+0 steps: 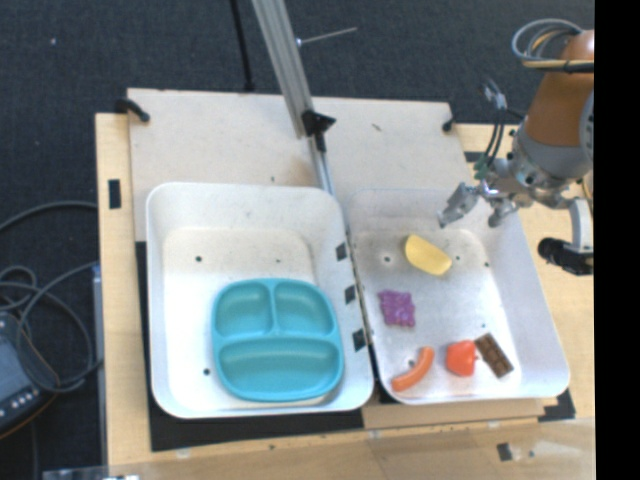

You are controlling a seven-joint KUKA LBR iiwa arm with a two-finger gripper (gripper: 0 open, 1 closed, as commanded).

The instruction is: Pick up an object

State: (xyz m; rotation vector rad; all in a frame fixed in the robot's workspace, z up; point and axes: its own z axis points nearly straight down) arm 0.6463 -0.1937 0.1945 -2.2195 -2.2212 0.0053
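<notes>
My gripper (477,211) hangs over the back right corner of the right bin (530,288), its two fingers spread apart with nothing between them. A yellow block (427,255) lies just below and left of it. Further toward the front sit a purple cluster (397,308), an orange carrot-like piece (413,368), a red-orange ball (460,358) and a brown bar (493,355).
The left bin (170,268) holds a teal divided tray (275,340). A slanted metal pole (285,58) rises behind the bins. Cables lie on the dark floor at the left.
</notes>
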